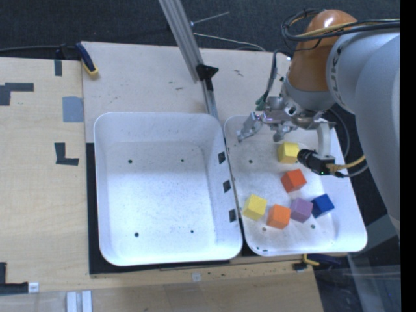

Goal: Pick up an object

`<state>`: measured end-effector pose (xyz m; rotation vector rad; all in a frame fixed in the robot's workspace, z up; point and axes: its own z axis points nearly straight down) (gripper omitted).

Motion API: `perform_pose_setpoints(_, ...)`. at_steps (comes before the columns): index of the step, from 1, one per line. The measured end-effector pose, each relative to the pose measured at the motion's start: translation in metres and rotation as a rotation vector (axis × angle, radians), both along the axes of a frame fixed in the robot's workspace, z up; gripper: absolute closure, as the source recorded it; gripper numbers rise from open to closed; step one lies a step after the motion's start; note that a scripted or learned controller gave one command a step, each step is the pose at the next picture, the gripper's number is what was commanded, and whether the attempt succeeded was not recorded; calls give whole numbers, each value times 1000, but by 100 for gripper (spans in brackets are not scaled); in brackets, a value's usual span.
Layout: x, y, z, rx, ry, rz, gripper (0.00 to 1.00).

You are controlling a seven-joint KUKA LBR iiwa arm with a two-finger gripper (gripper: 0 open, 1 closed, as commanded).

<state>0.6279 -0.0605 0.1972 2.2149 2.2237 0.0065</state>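
Several small cubes lie in the right bin (351, 236). A yellow cube (288, 152) sits highest, with a red-orange cube (293, 180) just below it. Along the front lie another yellow cube (255, 207), an orange cube (278, 216), a purple cube (301, 209) and a blue cube (322, 205). My gripper (261, 134) hangs over the far left part of this bin, up and to the left of the upper yellow cube. It is open, its fingers spread apart with nothing between them.
The left bin (104, 174) lies beside the right one, and their rims meet near the middle. A slanted metal rail (185, 41) runs down to the bins' far edge. The grey arm (364, 77) covers the right bin's far right side.
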Motion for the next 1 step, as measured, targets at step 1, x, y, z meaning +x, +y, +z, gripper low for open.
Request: perform_pose_setpoints(1,26,-68,-83,-4,-15,3,0)
